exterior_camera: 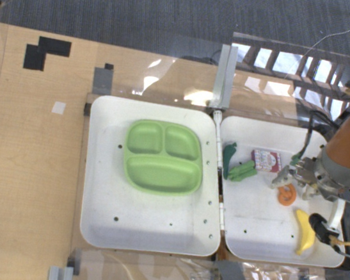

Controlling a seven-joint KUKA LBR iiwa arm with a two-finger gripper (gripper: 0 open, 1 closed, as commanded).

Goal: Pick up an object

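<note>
The right bin (247, 227) holds a small orange object (286, 196), a yellow banana (305, 232), a pink and white packet (266, 160) and a green toy vegetable (240, 171). My gripper (295, 179) reaches in from the right and hangs over the right part of this bin. It is directly above the upper edge of the orange object and hides part of it. Whether it touches the orange object cannot be made out. The banana lies just below and to the right of the gripper.
A green divided plate (163, 157) lies in the left bin (97, 209). A raised divider (218, 174) separates the two bins. A dark green piece (228, 155) leans against the right bin's left wall. Cables and a metal frame (302, 63) stand behind the right bin.
</note>
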